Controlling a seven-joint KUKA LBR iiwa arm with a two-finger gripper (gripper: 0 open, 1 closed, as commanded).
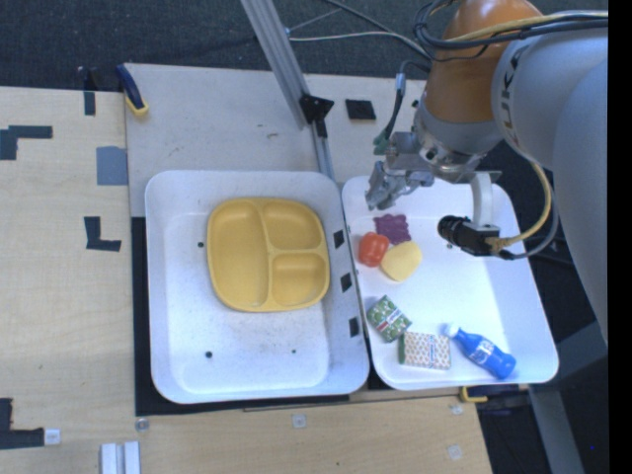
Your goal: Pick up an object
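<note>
Two white bins sit side by side on the bench. The left bin (178,294) has a yellow plate (267,253) with three parts in it. The right bin (474,284) has small things in it. The gripper (380,197) hangs over the far left corner of the right bin, and I cannot tell what it has hold of, if anything. Just near it lie purple grapes (393,228). Beside them sit a red tomato (372,249) and a yellow lemon (401,261), touching each other. Nearer to us are a green packet (388,318), a pink and white box (426,350) and a blue bottle (483,352) lying on its side.
</note>
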